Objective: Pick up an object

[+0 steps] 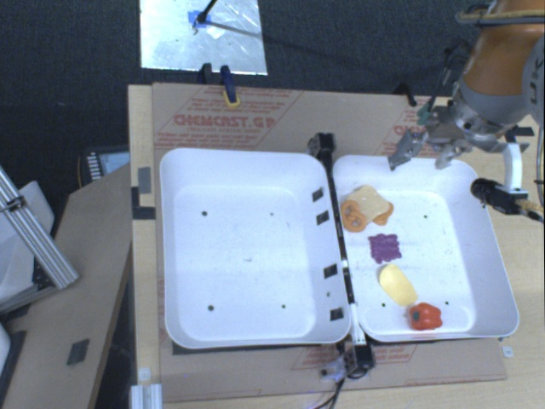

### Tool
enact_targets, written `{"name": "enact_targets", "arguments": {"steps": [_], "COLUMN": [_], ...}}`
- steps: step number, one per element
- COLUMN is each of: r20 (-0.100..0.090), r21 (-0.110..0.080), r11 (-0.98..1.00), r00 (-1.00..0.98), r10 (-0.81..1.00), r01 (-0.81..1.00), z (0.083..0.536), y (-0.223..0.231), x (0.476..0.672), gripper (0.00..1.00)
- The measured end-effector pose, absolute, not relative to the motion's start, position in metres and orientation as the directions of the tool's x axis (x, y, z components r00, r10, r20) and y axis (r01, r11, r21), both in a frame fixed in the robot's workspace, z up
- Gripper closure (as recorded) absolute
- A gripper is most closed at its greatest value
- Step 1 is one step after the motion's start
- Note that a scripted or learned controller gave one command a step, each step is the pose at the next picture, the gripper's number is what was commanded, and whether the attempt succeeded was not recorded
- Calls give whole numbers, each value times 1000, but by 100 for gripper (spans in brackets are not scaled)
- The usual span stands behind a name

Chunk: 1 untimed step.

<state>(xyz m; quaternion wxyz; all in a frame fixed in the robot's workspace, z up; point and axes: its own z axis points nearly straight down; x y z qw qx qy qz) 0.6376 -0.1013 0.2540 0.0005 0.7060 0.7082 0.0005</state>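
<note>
Four little objects are sitting in the right bin (490, 254), and they're all bunched toward its left half. At about 11 o'clock in that bin there's a tan bread-like piece (372, 201) with an orange roll-shaped thing (354, 216) touching its lower left side. Just below those, near the bin's middle, a purple bumpy piece (385, 246) that looks like a toy grape bunch is lying flat. Going toward 6 o'clock, a pale yellow lemon-shaped object (396, 284) is resting just beside a red-orange pepper-like toy (425, 315), which is sitting close to the bin's near rim.

The left bin (247, 245) is showing its bare white floor with a few dark dots on it. Black clips are running down the seam where the two bins are meeting.

The arm (502, 58) is reaching in from 2 o'clock, and the pincer (424, 153) is hanging over the far rim of the right bin, at roughly 12 o'clock of that bin. Its two fingers are standing apart, so it's open, with nothing showing between them. It's sitting well apart from the lemon and pepper, and nearer to the bread piece but not touching it.

Both bins are resting on a sheet of brown cardboard (255, 113) with red printing, which is lying on the light wood worktop (98, 254). Up at 12 o'clock past the cardboard, a shiny silver sheet (204, 24) is lying on dark carpet.
</note>
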Motion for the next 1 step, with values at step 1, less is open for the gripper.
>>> {"name": "enact_targets", "arguments": {"steps": [1], "r20": [3], "r21": [-2], "r11": [11], "r00": [-11], "r10": [1000], "r01": [1000], "z": [215], "y": [-17], "x": [624], "gripper": [0]}}
